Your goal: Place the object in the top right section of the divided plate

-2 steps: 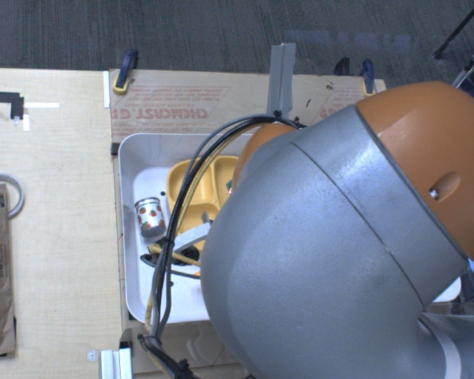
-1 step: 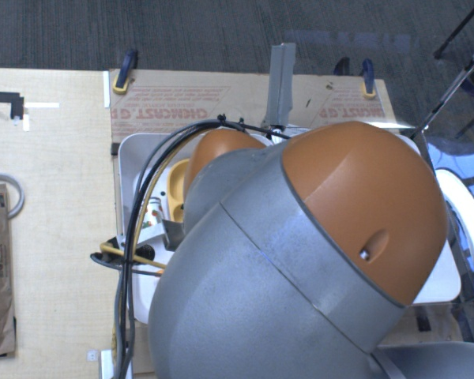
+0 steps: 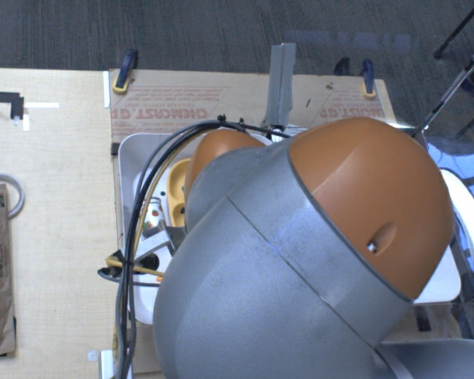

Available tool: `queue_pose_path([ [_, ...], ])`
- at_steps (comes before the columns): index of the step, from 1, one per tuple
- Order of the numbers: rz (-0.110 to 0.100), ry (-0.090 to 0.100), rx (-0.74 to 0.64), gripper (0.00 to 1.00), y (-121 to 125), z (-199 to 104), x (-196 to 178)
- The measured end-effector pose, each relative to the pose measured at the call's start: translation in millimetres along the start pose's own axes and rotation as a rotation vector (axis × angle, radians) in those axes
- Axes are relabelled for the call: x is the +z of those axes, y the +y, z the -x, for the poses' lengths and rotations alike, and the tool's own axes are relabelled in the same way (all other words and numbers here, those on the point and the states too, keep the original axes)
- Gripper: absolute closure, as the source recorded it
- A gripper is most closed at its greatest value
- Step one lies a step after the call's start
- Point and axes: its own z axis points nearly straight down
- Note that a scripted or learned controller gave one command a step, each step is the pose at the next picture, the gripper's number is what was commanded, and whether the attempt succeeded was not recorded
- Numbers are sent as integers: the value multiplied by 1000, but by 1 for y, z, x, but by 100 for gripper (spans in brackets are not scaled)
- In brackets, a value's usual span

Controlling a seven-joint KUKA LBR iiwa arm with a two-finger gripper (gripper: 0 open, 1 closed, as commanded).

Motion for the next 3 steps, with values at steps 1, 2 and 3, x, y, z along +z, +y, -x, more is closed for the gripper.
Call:
queue_pose_path([
  [1, -6, 3, -25, 100, 3, 1, 0],
  [2, -1, 1, -20, 100, 0, 0, 0],
  [3, 1, 2, -246, 100, 1, -1, 0],
])
